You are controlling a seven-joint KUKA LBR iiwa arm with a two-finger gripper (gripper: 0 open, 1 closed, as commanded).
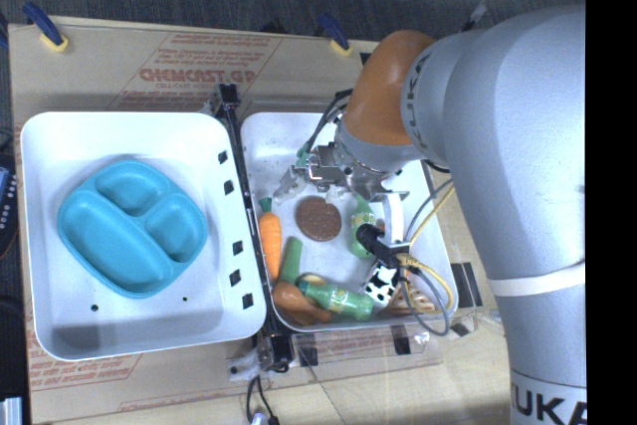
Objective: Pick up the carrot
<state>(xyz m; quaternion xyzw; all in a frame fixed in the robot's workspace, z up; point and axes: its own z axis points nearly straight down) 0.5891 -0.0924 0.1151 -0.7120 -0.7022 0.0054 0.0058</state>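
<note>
Claw (370, 214) hangs low over the middle of the right bin (261, 136), and whether it is released or clenched I cannot tell: the grey arm (498, 144) with its orange band (383, 100) covers most of the wrist, leaving only metal brackets and a tangle of cables to read. Nothing that I can make out sits in its grip.

Just beside it to the left lies a brown disc (320, 219). Further left, hard against the bin's left wall, is the carrot (270, 246), orange, lying lengthwise with its green tip pointing up the frame. A green stick-shaped piece (290, 260) lies right beside it, close enough that they may be touching. Below them a green bottle-like item (338, 298) and a brownish-orange lump (295, 302) crowd the bin's near corner, with a black-and-white patterned piece (377, 286) beside them.

So this looks like the approach step, not the grasp. The next move calls for a shift left to get over the carrot, aligned across its narrow width, then a descent that clears the wall and the green neighbour.

Over in the left bin (40, 214) sits a blue divided tray (131, 226), well apart from the action. The surface (119, 55) beyond shows printed brown board.
</note>
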